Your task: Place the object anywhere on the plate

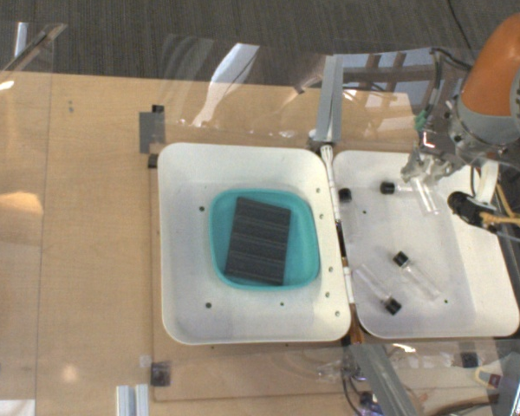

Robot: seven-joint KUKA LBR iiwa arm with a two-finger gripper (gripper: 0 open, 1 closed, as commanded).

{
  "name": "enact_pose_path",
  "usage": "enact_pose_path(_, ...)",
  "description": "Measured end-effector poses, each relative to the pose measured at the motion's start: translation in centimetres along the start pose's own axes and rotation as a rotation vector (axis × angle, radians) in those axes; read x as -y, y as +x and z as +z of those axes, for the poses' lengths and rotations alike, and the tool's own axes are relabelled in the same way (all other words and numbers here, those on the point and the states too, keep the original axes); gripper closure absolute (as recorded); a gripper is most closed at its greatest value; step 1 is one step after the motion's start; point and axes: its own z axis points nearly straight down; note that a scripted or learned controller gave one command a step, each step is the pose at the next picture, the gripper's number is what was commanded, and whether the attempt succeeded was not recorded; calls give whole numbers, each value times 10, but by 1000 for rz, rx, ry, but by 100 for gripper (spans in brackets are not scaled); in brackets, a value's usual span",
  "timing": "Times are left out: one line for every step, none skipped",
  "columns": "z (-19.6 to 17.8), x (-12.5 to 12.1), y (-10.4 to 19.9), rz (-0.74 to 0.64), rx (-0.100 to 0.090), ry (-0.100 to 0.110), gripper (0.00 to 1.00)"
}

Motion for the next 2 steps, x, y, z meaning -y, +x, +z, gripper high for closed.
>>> enact_pose_path(8,74,54,-161,-2,4,100)
enact_pose_path(8,96,123,-277,-3,4,100)
